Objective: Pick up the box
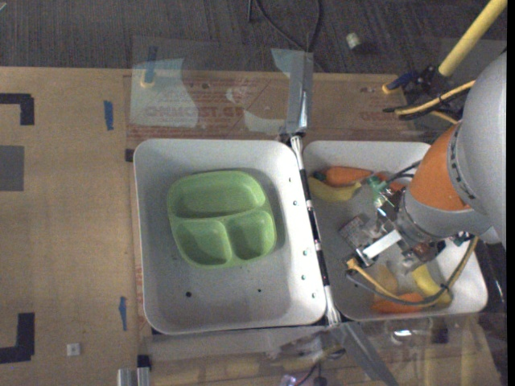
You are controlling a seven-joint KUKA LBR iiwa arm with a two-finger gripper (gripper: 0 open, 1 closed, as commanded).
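Hand (378, 244) low in the right bin (475, 296), its grip impossible to read. No box can be made out; clutter beneath the hand hides its place and heading.

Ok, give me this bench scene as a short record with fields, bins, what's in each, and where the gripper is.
left bin: holds a green divided plate, lying flat
plate compartments: three, one long at the far side, two smaller at the near side
right bin: holds a carrot and a banana near its far left corner, plus other small items partly hidden by the arm
arm: reaches in from the right, over the right bin
gripper: low over the middle of the right bin
box: cannot pick it out
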